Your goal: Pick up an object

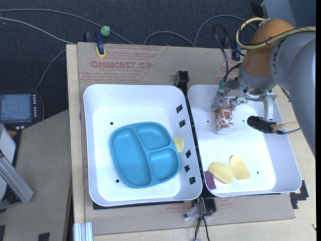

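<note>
In the right white plastic bin point(281, 177), the grey arm's hand point(226, 104) sits atop a small brown-and-white carton point(225, 119) (finger state indiscernible); the carton rests unlifted, so the pick-up appears unfinished.

The floor point(150, 14) is dark grey carpet. Thin white cables point(50, 19) curl across it. A brown cardboard sheet point(120, 59) with red letters covers the tabletop. A blue clamp with a green knob point(102, 40) grips its far edge. A small grey screen point(17, 108) sits at the left, near silver metal bars point(12, 177).
</note>
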